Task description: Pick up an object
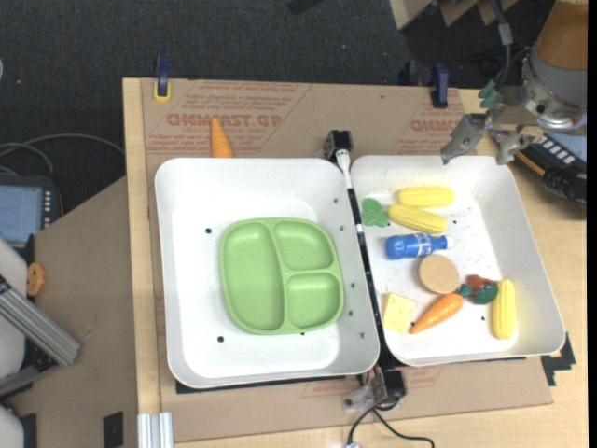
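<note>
Toy food, including a carrot and blue bottle, lies in the right bin; at its 12 o'clock rim the fingers hang spread, gripping nothing.

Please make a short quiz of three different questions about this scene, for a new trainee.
1. True or false: the green tray lies in the left bin.
2. How many corn cobs are in the right bin?
3. Which thing lies nearest the blue bottle? A) carrot B) round cracker C) cheese

Key:
1. True.
2. Three: two near the far side, one near the right front.
3. B.

The gripper hangs over the far edge of the right bin, holding nothing.
</note>
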Motion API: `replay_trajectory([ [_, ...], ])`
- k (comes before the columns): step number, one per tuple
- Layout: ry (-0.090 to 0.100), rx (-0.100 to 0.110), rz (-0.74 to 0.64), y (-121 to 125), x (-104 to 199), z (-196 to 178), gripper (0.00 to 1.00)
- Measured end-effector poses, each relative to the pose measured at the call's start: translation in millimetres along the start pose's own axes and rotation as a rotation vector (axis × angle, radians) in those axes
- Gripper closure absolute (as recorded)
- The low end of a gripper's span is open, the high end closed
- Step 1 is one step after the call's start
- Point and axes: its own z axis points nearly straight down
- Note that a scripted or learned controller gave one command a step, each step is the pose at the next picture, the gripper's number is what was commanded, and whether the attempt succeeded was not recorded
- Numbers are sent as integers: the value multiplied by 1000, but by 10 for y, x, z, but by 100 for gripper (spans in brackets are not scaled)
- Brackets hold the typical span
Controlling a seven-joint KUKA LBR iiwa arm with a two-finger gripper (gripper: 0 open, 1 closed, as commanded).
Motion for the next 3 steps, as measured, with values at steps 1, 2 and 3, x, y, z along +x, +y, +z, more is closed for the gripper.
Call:
replay_trajectory([
  [1, 2, 12, 6, -596, -388, 971, 0],
  [2, 2, 5, 3, -943, -500, 2056, 0],
  [3, 1, 4, 5, -1488, -871, 2007, 0],
])
